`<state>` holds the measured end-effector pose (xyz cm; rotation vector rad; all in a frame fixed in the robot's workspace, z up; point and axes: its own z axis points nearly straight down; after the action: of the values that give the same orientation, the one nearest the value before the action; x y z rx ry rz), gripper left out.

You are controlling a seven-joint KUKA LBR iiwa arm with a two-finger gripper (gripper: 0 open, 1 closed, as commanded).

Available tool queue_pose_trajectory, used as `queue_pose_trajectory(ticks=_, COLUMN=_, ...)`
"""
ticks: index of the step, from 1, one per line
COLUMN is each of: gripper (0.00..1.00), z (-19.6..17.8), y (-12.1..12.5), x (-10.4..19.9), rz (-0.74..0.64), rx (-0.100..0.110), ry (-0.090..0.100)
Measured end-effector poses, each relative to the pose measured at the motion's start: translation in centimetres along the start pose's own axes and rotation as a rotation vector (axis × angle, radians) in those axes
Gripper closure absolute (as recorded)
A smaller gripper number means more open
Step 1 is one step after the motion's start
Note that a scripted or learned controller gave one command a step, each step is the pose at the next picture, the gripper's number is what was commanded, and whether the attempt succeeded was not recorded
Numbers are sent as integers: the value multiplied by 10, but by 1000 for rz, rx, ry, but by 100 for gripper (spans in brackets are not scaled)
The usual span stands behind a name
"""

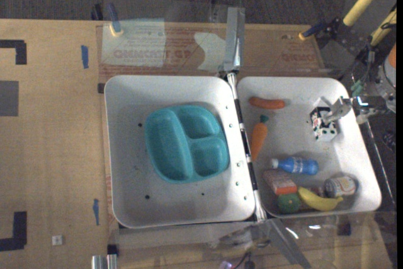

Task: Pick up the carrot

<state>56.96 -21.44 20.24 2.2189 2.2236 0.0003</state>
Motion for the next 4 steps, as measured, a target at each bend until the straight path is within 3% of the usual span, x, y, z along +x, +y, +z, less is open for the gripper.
queue_pose_trajectory(ticks=1, gripper=0, z=99, y=-2, x=56, rz=-86, rx=-10, ry=-3)
queue_pose_trajectory(ticks=2, gripper=0, z=114, y=4, x=104, rz=51, rx=-6, ry=-2)
queue_pose_trajectory(ticks=3, gripper=0, z=114, y=4, x=104, rz=51, rx=-6, ry=-2)
queue_pose_trajectory(ticks=4, gripper=0, z=115, y=8, x=80, rz=32, rx=-8, ry=-2)
